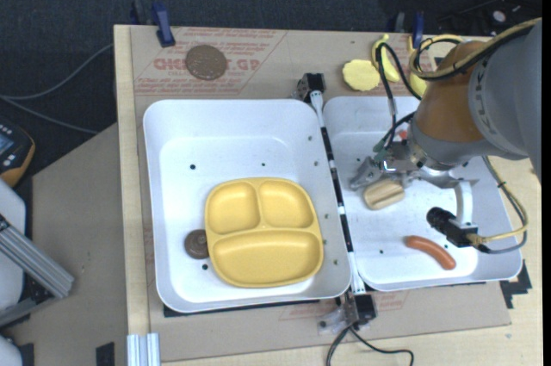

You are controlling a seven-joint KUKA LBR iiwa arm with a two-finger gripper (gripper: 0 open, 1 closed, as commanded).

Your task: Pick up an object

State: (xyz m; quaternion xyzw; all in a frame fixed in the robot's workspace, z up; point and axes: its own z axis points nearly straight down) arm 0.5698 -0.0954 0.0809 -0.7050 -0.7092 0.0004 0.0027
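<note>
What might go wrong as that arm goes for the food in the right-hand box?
The gripper sits low beside the tan bread-like piece, so it may nudge it away rather than catch it. It is also close to the wall between the bins and could bump it. The loose cables hanging nearby might snag.

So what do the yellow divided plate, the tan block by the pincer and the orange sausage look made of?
Yellow divided plate: probably moulded plastic, smooth with a soft sheen and rounded compartment ridges.
Tan block: matte and pale, maybe foam or a toy bread piece; unclear.
Orange sausage: glossy, likely plastic or rubber toy food.
</note>
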